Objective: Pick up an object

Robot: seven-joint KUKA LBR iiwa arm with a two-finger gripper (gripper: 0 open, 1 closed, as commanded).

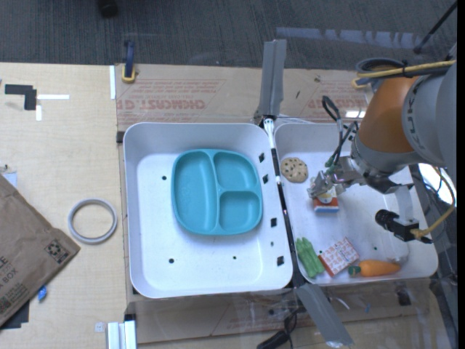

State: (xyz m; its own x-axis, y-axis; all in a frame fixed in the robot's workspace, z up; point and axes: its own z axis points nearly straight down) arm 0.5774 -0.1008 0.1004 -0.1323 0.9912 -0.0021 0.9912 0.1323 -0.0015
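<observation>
Reaching in from the right of the frame, the grey arm (pixel 407 122) lowers its tool (pixel 322 187) into the right bin (pixel 429 267), just above a small red, white and blue box (pixel 327 203) — whether it grips anything I cannot tell. A cookie (pixel 294 169) lies just left of it. Along the bin's lower edge sit a green item (pixel 309 258), a patterned card (pixel 339 256) and a carrot (pixel 378 268). A teal divided plate (pixel 217 192) rests in the left bin (pixel 145 267); a tape ring (pixel 92 219) lies on the tabletop (pixel 58 158).

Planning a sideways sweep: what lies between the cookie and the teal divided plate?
In the camera view, the bins' adjoining walls lie between cookie and teal plate.
</observation>
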